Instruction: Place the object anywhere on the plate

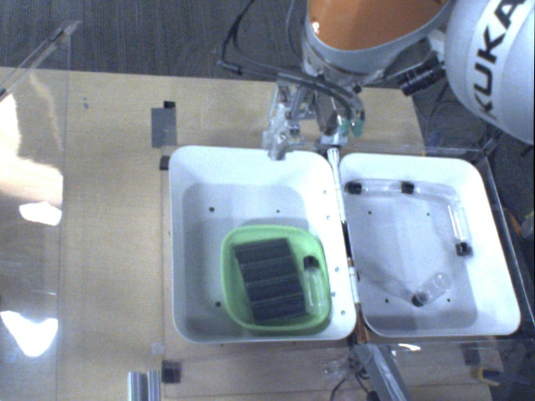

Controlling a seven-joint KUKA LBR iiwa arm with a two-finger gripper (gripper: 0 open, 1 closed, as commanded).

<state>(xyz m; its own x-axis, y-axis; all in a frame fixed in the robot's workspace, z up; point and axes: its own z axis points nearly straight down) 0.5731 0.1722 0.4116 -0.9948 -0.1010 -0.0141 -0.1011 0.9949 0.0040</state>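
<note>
Clear vial [314,284] on green plate [236,245], well below jaws [288,144].

Grey KUKA arm [493,48], orange band [376,7].
Black "KUKA" lettering on the pale shell; dark cables trail beside a metallic gripper [309,128].

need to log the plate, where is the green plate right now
The green plate lies in the left bin, toward its front right, with a small clear vial on its right side.
</note>
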